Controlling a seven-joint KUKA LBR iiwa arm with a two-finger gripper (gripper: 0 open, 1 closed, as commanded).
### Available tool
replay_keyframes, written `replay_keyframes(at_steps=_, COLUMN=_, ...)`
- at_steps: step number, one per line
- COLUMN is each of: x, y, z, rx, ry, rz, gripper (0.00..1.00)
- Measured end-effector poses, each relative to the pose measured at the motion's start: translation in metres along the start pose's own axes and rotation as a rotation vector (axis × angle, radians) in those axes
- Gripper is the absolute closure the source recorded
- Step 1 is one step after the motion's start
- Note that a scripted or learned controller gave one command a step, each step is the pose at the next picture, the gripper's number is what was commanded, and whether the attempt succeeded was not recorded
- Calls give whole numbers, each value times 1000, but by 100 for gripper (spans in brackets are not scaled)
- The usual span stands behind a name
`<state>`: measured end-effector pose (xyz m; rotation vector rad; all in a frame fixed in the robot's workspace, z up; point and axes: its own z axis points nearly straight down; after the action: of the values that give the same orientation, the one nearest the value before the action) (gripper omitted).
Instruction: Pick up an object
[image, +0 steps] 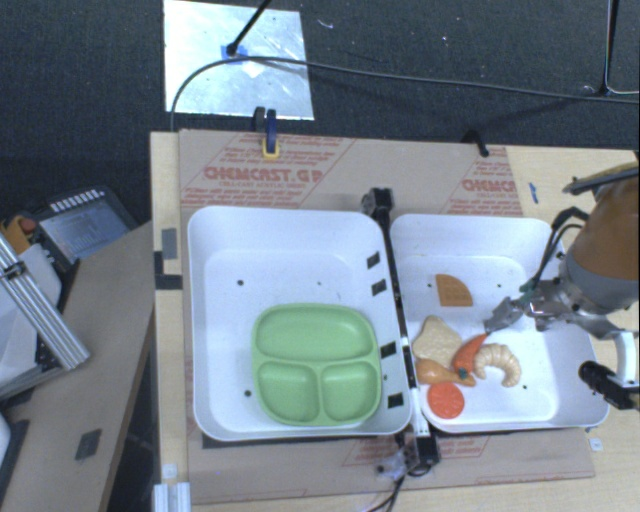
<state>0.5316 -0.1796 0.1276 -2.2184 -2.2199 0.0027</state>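
Several toy foods lie in the right bin (520, 240). A brown wedge-shaped slice (453, 290) sits near the bin's middle. Nearer the front, a beige piece (435, 338), an orange carrot (467, 353) and a tan croissant (501, 362) are bunched together, with a red disc (446, 400) at the front edge. My gripper (503, 314) reaches in from the right and sits low just above the croissant and carrot, to the right of the brown slice. I see nothing held in it.
The left bin (230, 250) holds a green divided plate (315, 362) in its front half. A black divider with clips (392, 300) runs between the bins. Cardboard (300, 170) lies under both bins, and cables cross the dark floor behind.
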Motion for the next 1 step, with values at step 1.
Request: replay_keyframes(at_steps=1, x=0, y=1, z=45, rx=-3, ry=-1, rz=0, gripper=0)
